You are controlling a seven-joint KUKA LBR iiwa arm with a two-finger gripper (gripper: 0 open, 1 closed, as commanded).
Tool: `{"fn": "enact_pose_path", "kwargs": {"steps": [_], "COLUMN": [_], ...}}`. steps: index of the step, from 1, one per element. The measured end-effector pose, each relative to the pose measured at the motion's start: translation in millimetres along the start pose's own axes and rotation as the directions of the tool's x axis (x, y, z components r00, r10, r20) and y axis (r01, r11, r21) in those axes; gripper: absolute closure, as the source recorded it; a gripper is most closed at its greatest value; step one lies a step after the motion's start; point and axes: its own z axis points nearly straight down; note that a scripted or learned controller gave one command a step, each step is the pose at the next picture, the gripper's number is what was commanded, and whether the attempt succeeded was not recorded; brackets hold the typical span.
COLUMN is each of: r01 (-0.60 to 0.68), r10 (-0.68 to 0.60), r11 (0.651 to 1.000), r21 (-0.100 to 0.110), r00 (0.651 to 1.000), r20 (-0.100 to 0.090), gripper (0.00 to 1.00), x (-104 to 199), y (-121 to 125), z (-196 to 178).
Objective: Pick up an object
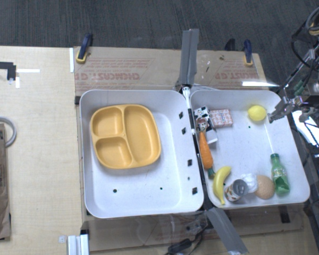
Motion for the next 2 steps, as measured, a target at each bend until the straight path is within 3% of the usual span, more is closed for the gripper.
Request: {"fn": "enact_pose_path", "kwargs": {"steps": [1,2], "r01": [-0.068,-0.052], "r10": [0.068,0.052], "r11": [0.998,0.999], "r21": [-0.001,0.001], "r00": [0.998,0.999], "r20": [0.001,-0.003], "gripper": [0.0,0.0], "x": [-11,-32], "y": [64,19], "z": [67,146]}}
